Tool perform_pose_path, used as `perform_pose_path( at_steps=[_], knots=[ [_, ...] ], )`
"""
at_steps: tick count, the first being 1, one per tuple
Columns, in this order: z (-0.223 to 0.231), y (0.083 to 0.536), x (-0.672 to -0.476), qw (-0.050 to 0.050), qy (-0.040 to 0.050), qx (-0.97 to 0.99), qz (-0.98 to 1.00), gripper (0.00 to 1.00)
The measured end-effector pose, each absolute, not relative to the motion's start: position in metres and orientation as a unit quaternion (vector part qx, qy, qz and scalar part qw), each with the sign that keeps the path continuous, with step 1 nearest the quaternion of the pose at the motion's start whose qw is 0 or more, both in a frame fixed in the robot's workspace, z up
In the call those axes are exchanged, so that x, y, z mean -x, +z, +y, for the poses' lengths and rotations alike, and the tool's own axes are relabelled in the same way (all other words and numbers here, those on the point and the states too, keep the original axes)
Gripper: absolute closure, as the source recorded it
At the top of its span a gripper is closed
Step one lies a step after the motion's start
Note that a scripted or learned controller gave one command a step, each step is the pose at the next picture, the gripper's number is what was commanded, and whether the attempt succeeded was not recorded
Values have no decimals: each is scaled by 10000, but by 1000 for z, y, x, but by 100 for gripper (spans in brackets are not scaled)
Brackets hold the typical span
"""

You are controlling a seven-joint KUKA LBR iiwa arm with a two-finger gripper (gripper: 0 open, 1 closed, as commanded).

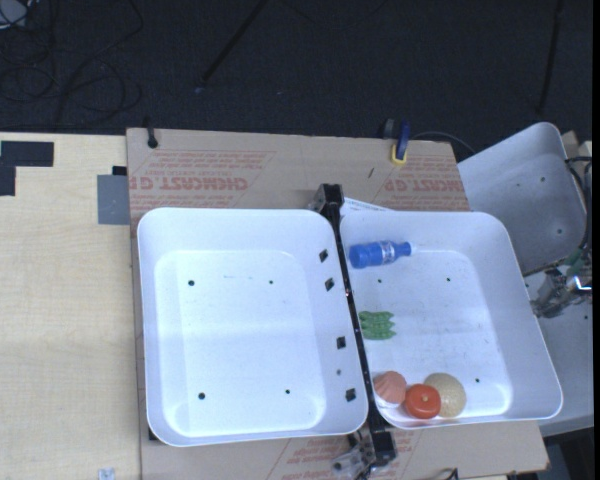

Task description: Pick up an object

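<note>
Claw: I cannot tell its state; nothing in the camera view lets me judge whether it is wide, narrow or carrying anything.
Landmark: the right bin (525,368), a shallow white tray beside the left bin (145,298), the two meeting along a dark clipped seam.
Blue bottle (379,254): lying on its side by the right bin's far wall, close to the seam, cap toward the bin's middle.
Green piece (376,325): small and leafy-looking, flat on the right bin's floor near the seam, well apart from the bottle.
Round pieces: a pink one (389,386), a red one (422,401) and a pale yellow one (446,393) crowd the right bin's near edge, touching or nearly touching one another.
Step in hand: by my judgement the pick has not begun; every object rests on the right bin's floor.
Next move: choose one target and descend over it. The green piece stands free on all sides, so it seems the cleanest approach, though it is low. The bottle may roll. The round trio leaves little room for fingers between neighbours and wall.
</note>
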State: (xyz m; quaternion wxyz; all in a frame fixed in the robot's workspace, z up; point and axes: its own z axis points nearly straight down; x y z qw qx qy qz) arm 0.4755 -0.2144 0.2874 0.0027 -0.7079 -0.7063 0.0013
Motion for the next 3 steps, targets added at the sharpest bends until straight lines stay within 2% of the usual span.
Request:
perform_pose_path(
  at_steps=[3],
  knots=[
    [-216,315,-475,57,26,7053,-7089,100]
  ],
)
